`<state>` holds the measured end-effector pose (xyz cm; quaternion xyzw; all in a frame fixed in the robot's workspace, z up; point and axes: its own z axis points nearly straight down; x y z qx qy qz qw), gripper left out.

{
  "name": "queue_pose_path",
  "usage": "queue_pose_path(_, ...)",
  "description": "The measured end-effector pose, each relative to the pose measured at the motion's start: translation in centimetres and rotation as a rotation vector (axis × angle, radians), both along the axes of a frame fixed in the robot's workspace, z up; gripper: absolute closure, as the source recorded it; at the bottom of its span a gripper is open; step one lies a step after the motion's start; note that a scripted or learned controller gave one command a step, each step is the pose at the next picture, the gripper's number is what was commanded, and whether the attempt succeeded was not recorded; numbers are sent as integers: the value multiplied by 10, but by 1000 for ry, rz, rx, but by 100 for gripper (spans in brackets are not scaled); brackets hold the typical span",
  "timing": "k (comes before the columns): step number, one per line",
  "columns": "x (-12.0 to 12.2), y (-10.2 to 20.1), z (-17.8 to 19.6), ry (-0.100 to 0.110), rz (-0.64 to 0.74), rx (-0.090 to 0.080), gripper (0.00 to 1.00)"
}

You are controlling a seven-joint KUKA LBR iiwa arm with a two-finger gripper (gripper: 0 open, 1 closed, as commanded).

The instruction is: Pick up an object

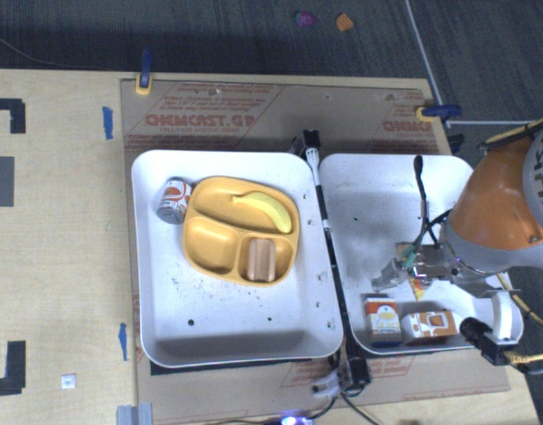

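Right bin (377,184), near edge: two small snack boxes side by side, one upright (383,318), one lying w/ long axis left-right (429,324). End effector (411,267) hovers just behind and above them, tips toward the boxes; can't tell its state. Next move looks like a short drop toward camera. Yellow tray (209,242) w/ banana (269,209) sits far off, left bin.

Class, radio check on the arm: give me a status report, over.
Pincer low in right bin, grip state unclear. Two small cartons just in front of it, not held. Yellow tray with banana sits in left bin, apart.
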<state>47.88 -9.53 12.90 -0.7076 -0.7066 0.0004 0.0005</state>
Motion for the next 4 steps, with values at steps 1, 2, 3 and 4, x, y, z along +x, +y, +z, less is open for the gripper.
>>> queue_pose_path(1,1,2,-34,-2,0,0,0)
queue_pose_path(2,1,2,-24,-5,0,-1,100)
queue_pose_path(3,48,95,56,-2,3,1,100)
queue_pose_path(4,47,94,56,-1,2,0,0)
